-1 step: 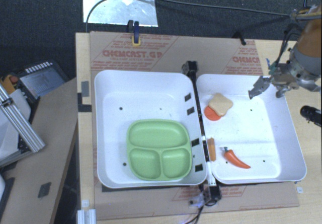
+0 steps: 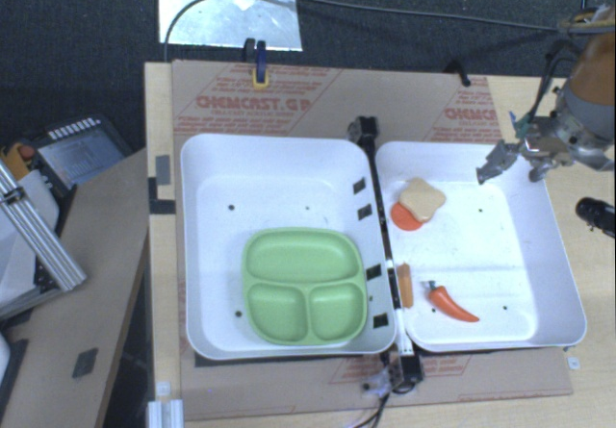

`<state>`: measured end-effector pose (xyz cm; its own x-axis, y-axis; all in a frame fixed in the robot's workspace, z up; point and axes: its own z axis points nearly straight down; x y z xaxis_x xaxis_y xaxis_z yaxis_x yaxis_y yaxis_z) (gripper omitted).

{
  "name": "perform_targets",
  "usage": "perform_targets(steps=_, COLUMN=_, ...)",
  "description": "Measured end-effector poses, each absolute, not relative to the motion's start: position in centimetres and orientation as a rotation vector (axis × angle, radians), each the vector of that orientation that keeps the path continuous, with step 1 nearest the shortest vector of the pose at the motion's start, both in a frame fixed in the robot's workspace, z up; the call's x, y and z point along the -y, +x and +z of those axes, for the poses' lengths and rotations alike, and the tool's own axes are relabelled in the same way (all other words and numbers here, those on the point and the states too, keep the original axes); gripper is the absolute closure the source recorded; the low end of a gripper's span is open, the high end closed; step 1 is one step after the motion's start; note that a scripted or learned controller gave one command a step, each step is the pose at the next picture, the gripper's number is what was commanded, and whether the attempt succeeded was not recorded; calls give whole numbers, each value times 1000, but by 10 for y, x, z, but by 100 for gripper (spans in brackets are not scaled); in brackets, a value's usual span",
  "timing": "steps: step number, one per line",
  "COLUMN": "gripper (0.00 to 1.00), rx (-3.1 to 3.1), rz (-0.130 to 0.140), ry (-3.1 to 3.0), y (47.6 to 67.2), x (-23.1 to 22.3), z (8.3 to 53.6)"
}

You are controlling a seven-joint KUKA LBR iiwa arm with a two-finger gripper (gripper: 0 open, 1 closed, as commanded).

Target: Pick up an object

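The orange toy pepper (image 2: 452, 303) lay low in the right bin (image 2: 539, 253), nothing yet grasped. The pincer (image 2: 508, 163) hung over that bin's far edge, fingers seemingly apart and empty; next it needed lowering over one item.

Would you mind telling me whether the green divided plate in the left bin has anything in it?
Empty. All three compartments of the green plate show bare green, with nothing lying in them.
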<state>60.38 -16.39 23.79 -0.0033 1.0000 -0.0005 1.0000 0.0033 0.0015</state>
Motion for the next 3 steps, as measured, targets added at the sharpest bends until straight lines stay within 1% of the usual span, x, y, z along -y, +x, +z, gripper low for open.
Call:
perform_targets(steps=1, gripper=0, rx=-2225, rz=-2, ry=2221, y=595, x=158, z=189)
perform_targets(steps=2, gripper=0, rx=-2225, rz=-3, ry=2222, y=598, x=157, z=127)
perform_targets(steps=3, gripper=0, rx=-2224, rz=-2, ry=2222, y=597, x=156, z=82)
